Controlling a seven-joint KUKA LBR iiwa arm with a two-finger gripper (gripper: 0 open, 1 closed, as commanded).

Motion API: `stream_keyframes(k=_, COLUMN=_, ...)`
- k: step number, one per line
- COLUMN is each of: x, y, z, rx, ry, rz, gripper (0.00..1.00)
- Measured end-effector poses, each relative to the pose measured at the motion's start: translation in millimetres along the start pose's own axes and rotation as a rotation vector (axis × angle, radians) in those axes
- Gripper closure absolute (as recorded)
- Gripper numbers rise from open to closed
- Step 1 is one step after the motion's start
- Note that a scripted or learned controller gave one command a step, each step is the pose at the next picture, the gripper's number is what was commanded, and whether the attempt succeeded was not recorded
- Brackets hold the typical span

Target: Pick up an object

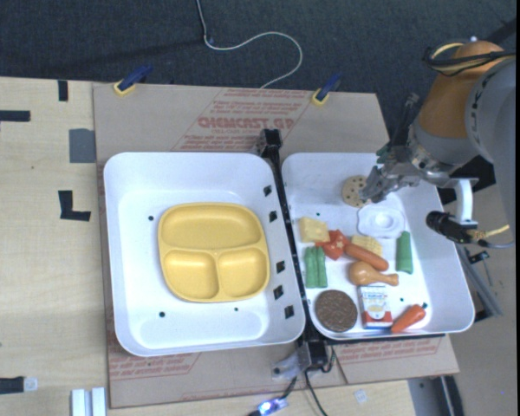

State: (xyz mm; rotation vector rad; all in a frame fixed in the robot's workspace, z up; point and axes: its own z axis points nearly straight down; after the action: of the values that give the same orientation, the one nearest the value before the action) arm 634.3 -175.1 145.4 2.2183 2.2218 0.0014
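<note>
The right bin (pixel 433 315) holds several toy foods: a tan cookie (pixel 353 189), a white cup (pixel 380 223), a yellow cheese piece (pixel 313 229), a red pepper (pixel 334 244), a hot dog (pixel 367 254), a chicken drumstick (pixel 369 273), two green pieces (pixel 315 265) (pixel 404 251), a brown patty (pixel 336 308), a small carton (pixel 376 306) and a red chili (pixel 409 317). My gripper (pixel 373 189) hangs low at the bin's far side, just right of the cookie and above the white cup. Nothing shows between its tips.
The left bin (pixel 130 180) holds a yellow three-compartment tray (pixel 213 251). Both bins rest on a cardboard sheet (pixel 243 120) held by clips. A white cable (pixel 243 42) loops on the dark cloth behind. The arm's orange band (pixel 455 85) rises at the right.
</note>
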Motion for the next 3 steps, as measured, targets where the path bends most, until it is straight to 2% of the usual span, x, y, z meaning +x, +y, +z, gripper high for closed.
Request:
stream_keyframes(k=1, x=-5.3, y=6.7, z=-59.7, rx=-0.002, ry=-0.001, rz=0.0, gripper=1.0)
stream_keyframes(k=2, x=-4.7, y=7.1, z=-79.7, rx=0.002, ry=0.001, rz=0.0, gripper=1.0)
stream_keyframes(k=3, x=43.2, y=-12.7, z=-70.2, rx=0.006, ry=0.002, rz=-0.003, gripper=1.0)
